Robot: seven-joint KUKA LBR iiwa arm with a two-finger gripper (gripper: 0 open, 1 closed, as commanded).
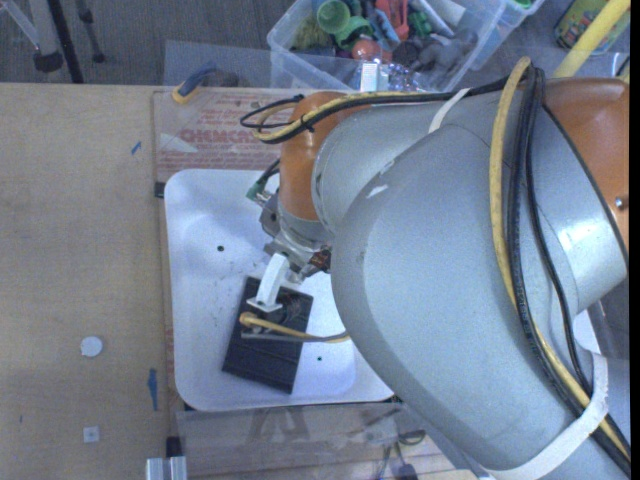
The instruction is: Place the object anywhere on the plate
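The right half of the frame is taken up by the grey arm with an orange band [450,268], which is reached down into the shallow white bin [200,298] at the centre left. The gripper [297,253] is held low over the middle of the bin floor, beneath the wrist; whether it is wide or narrow cannot be told. A small reddish-brown thing [320,259] is seen at the gripper's right edge, and a green scrap [263,181] at the wrist's upper left; whether either is the task's object cannot be told. A clear plastic tub of coloured toys [400,18] is set at the upper centre. A small white disc [91,346] is seen on the wooden bench [70,218] at the lower left.
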